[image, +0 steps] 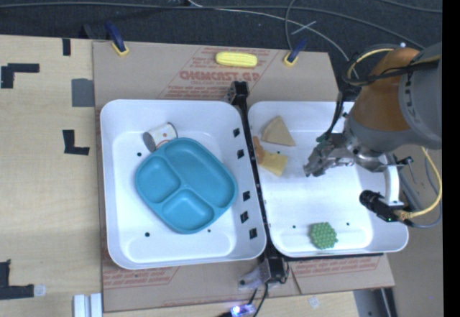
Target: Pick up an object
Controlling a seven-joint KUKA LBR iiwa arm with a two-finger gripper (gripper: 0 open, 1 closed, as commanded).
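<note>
Tool (316,164) of the grey arm hangs low over the right-hand bin (359,240), about its middle, with the orange-banded wrist behind it toward the right edge of the camera view. Whether it is released or clenched I cannot tell from this slant; nothing is seen lodged in it.

Nearest candidates lie to its left in the camera view: a tan wedge (277,133), flat and triangular, up and to the left, and a yellowish block (272,162) just beside the bins' shared wall, almost level with the tool. That block is the closer of the two, I judge, so the coming move would be a short reach leftward (the wall beside it may crowd the approach). A green knobbly ball (323,235) sits well apart, down near the bin's near rim.

Over in the left bin (118,186) rests a blue divided plate (185,183), smooth plastic with three compartments, and a small white cup (159,136) lying on its side, touching the plate's upper rim. On the cardboard-covered worktop behind the bins lies a yellow corn cob (236,60), long axis left to right.
</note>
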